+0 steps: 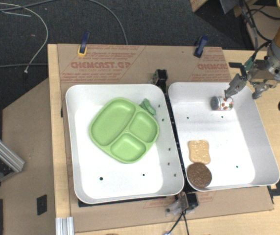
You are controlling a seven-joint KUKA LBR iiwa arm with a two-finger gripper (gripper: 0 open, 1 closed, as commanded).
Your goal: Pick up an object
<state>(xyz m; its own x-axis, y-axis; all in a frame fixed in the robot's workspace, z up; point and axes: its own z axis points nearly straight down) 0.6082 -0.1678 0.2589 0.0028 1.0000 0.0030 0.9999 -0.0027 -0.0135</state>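
The right bin point(247, 146) holds three small objects. A small grey cylinder with a red and white end point(221, 103) lies near its far edge. A tan, toast-shaped piece point(199, 151) sits near the front left, and a round brown disc point(199, 175) lies just in front of it. My gripper point(231, 92) comes in from the upper right, and its tip hangs right over the grey cylinder, at or just above its right end. Whether it touches the cylinder is unclear.
A green three-part plate point(124, 129) lies in the left bin point(105, 180), with a small dark green item point(149, 106) at its far right rim. The wall between the bins point(172, 131) runs down the middle. Blue clamps point(84, 42) point(200, 46) grip the cardboard's far edge.
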